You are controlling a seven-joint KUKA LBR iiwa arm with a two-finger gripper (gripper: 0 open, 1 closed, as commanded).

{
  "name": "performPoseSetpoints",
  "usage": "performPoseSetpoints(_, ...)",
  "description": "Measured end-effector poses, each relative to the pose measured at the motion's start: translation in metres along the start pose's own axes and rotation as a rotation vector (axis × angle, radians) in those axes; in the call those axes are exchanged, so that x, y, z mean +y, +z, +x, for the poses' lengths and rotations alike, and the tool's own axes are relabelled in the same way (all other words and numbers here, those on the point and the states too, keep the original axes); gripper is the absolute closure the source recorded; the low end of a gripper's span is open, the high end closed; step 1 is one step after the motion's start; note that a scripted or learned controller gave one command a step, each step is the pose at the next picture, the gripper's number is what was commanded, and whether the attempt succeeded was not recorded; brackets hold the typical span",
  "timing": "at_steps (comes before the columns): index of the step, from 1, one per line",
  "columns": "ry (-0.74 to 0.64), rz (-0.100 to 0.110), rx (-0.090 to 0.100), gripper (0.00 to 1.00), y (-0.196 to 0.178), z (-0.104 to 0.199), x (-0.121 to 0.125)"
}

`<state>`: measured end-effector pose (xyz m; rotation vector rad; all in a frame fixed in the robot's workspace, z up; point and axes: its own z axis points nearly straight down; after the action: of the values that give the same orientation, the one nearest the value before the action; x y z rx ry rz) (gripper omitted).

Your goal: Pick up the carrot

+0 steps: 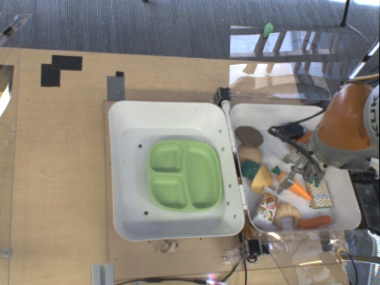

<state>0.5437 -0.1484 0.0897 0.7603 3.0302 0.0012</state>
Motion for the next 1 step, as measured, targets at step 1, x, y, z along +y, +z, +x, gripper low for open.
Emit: performPoseSetpoints(1, -0.007, -0.003, -0.010, 1.00, -0.0132, -0.0035, 0.0024)
